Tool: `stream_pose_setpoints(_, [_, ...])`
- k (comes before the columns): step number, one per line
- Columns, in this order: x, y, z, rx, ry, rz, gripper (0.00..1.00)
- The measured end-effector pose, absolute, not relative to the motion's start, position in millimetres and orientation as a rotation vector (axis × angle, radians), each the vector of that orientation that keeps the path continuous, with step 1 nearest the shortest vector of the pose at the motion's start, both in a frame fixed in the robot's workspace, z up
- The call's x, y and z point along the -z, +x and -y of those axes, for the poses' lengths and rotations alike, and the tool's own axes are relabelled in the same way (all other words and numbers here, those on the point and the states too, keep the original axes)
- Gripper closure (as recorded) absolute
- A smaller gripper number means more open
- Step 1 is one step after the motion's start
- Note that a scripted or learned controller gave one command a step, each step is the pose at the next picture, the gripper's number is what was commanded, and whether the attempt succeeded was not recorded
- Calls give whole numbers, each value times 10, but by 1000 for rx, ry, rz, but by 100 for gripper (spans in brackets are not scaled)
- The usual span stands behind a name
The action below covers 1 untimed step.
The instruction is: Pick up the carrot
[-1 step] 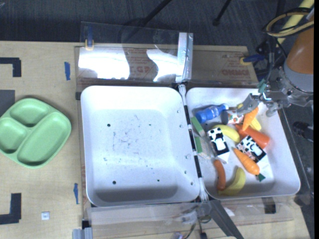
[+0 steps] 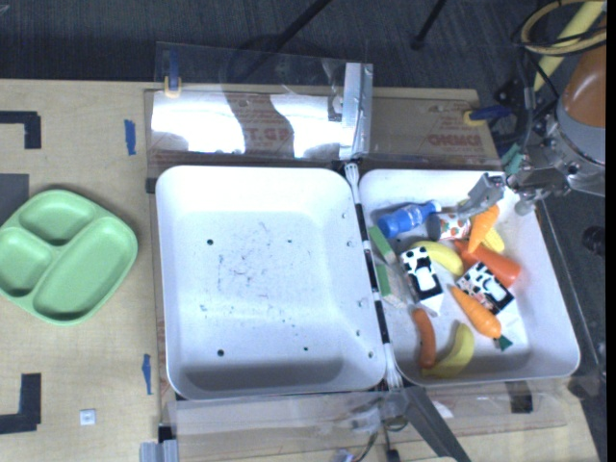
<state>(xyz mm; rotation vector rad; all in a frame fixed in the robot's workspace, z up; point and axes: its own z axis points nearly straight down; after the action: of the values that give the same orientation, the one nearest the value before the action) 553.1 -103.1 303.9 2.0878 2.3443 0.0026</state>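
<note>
A carrot [image 2: 478, 313] with a green stub lies slanted in the front right of the right bin [image 2: 563, 340]. Other orange pieces are in the same bin: one [image 2: 480, 229] near the far side and a small curved one [image 2: 424, 337] by the front. My gripper [image 2: 502, 200] hangs over the bin's far right corner, open, with its two fingers apart and nothing held between them. The upper end of the far orange piece sits just below the gripper. The arm's orange band [image 2: 587, 94] is at the right edge.
The right bin also holds a blue bottle [image 2: 404, 219], two yellow bananas [image 2: 443, 256] [image 2: 460, 349] and two black-and-white toys [image 2: 421, 269] [image 2: 484, 287], crowded together. The left bin [image 2: 260, 277] is beside it. A green divided plate [image 2: 63, 255] rests on the bench at left.
</note>
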Motion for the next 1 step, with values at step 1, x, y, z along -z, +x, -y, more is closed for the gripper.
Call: stream_pose_setpoints(1, [-2952, 5514, 1780, -1, 2248, -2189, 0])
